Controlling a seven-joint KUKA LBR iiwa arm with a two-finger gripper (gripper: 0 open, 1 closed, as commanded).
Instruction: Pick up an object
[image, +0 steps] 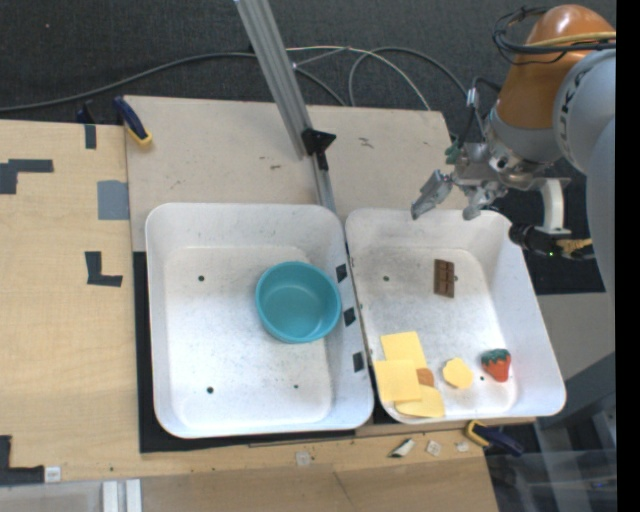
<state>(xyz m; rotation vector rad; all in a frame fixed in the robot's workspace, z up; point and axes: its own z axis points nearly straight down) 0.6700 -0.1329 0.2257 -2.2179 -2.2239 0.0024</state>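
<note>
while my two-finger gripper (450, 200) hangs over the far rim of the right white bin (528, 318), near that bin's far left corner, its two fingers stand well apart, spread wide, with nothing between them. one finger (430, 194) points down toward the left, the other finger (473, 199) is shorter in view and sits just beside the rim. my grey arm with the orange band (545, 70) enters from the right, above the far right corner of that bin.

contents of the right bin: a small brown rectangular block (444, 278) lies alone in the far half, roughly central, well apart from my fingers. along the near edge: pale yellow flat foam pieces (405, 375), overlapping, near the near left corner; a small brown cube (426, 377) touching them; a round yellow piece (457, 374) just beside the cube; a red strawberry-shaped toy with a green top (497, 364) near the near right corner.

the left white bin (175, 300) holds a round teal plastic bowl (297, 301), upright, close to its right wall and about midway between far and near edges.

outside the bins, on the bench: a slanted grey metal pole (285, 85) runs from the far edge down to the gap between the bins; a blue and yellow clamp (133, 122) sits at the far left corner of the pale board.
</note>
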